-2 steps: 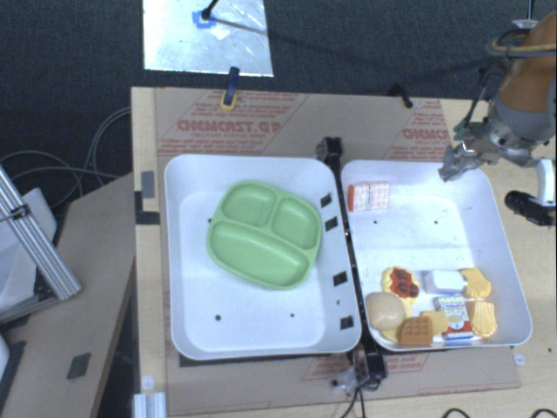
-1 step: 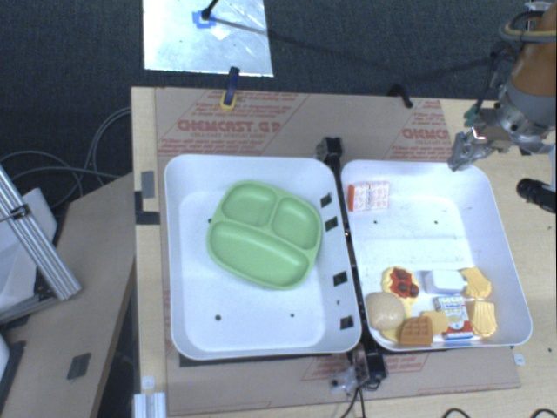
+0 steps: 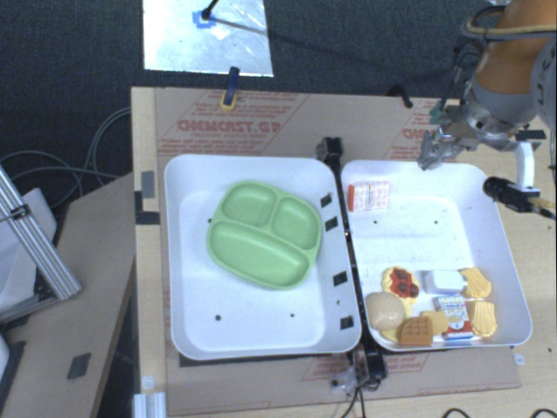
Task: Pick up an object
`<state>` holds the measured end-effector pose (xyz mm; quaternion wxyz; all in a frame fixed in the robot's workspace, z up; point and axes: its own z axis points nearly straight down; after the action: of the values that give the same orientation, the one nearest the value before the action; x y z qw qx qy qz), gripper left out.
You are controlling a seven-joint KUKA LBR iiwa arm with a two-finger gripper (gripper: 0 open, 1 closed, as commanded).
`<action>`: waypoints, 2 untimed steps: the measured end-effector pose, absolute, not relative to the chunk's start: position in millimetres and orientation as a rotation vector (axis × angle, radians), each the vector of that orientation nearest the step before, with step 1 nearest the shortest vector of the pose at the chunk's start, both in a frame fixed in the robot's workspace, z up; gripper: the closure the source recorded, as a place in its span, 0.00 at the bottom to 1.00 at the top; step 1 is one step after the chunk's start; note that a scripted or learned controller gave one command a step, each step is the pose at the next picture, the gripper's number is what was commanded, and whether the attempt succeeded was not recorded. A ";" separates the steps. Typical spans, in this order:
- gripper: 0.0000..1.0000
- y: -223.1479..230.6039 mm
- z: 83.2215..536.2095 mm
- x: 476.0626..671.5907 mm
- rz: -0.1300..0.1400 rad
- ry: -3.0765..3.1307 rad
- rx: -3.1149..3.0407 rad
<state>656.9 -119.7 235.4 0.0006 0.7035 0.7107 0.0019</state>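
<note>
**Toy food piled at the near edge, gripper up at the far rim**

Nearest the counter's front edge, the right bin holds a cluster of toy food in its near corner: a pale round bun, a waffle piece, a red-topped pizza slice, a small white block, a printed carton and yellow crinkled pieces. Farther back in the same bin, by its far left corner, lies a red-and-white packet. The left bin carries a green divided plate near its middle.

Farthest back, the gripper hangs over the right bin's far rim, well apart from the food cluster and off to the right of the packet. Its fingers point down with nothing between them; how far they stand open I cannot tell.
</note>
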 end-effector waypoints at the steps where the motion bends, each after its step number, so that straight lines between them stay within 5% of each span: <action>1: 1.00 -63.0 225.2 660.7 0.005 2.232 2.210; 2: 1.00 -16.9 218.3 656.5 0.003 2.231 2.211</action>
<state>656.5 -16.9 218.3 0.0003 0.7040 0.7102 0.0011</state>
